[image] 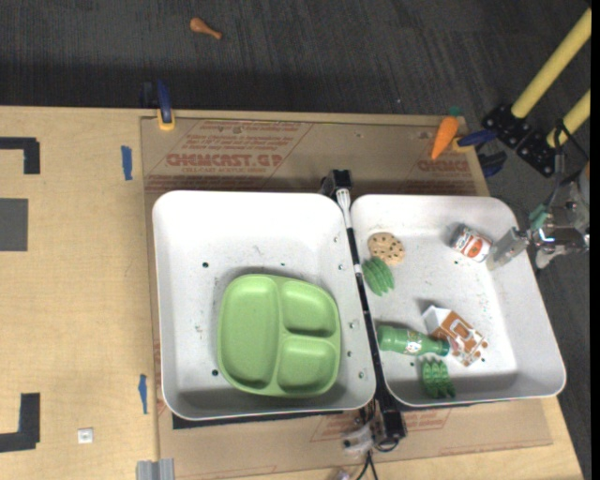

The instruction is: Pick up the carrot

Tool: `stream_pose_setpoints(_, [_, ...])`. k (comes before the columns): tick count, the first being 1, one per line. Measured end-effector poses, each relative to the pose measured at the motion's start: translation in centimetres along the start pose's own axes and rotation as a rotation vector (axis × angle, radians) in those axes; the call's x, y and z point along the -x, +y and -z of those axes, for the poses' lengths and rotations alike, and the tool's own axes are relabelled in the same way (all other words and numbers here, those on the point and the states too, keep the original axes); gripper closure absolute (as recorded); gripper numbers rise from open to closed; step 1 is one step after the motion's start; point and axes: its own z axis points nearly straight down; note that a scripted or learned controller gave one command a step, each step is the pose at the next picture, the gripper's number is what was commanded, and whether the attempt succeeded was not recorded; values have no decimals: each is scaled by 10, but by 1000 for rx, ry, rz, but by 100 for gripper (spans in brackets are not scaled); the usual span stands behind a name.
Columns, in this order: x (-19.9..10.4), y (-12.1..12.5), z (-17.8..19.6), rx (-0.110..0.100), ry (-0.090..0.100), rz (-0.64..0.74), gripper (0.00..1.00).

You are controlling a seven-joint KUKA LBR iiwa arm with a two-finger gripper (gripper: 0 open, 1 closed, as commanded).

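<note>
The carrot [443, 138] is a small orange toy with a green top. It lies on the brown board just behind the back rim of the right bin [544, 323], outside both bins. My gripper [525, 247] sits at the right bin's right rim, well in front of and to the right of the carrot. Its two grey fingers stand apart, open, with nothing between them. A red and white can [469, 243] lies just left of the gripper, inside the bin.
The right bin also holds a cookie [385, 247], a green leafy piece [378, 275], a green bottle [411, 340], an orange and white packet [457, 335] and a green ribbed item [437, 377]. A green divided plate [279, 333] lies in the left bin [178, 281]. Yellow poles [553, 61] and clamps stand near the carrot. A small orange object [204, 28] lies on the dark floor.
</note>
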Motion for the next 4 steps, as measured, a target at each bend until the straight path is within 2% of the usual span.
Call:
stream_pose_setpoints(1, [-30, -17, 40, 2, -1, -130, 0])
stream_pose_setpoints(2, [-101, -45, 24, -2, 1, -200, 0])
stream_pose_setpoints(3, [-181, -82, 42, -3, 1, -289, 0])
stream_pose_setpoints(4, [-268, -82, 29, -2, 0, -528, 0])
